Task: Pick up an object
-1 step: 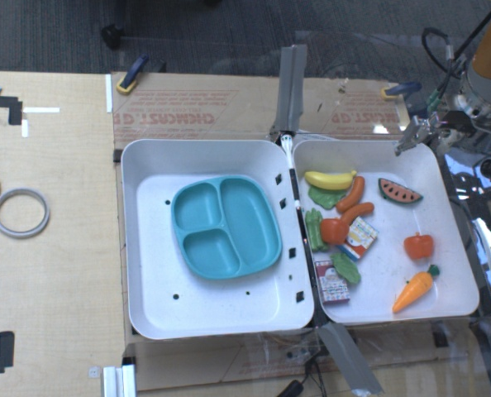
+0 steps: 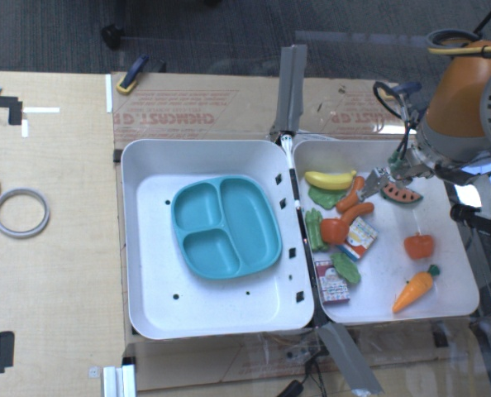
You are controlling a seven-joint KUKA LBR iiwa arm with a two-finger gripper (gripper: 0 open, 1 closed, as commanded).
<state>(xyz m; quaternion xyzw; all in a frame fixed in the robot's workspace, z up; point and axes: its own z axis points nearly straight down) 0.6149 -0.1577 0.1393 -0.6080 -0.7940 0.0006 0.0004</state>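
The arm came in from the right, and its gripper [image 2: 378, 180] hung low over the back of the right bin [image 2: 460, 304], just beside the watermelon slice [image 2: 401, 193] and near the banana [image 2: 330, 179]. I could not tell whether the pincer was parted or closed; it was too small and too tangled with the toys beneath it (and nothing clearly sat between its tips).

The things to pick all lay in that right bin: a crowded heap by the divider, and, well apart from it, a red tomato [image 2: 419, 245] and a carrot [image 2: 415, 290] on bare floor. The left bin [image 2: 146, 304] bore a blue divided plate [image 2: 226, 226].

To my eye, a clean descent meant centring over one piece, since the heap invited a glancing, slipping pinch.
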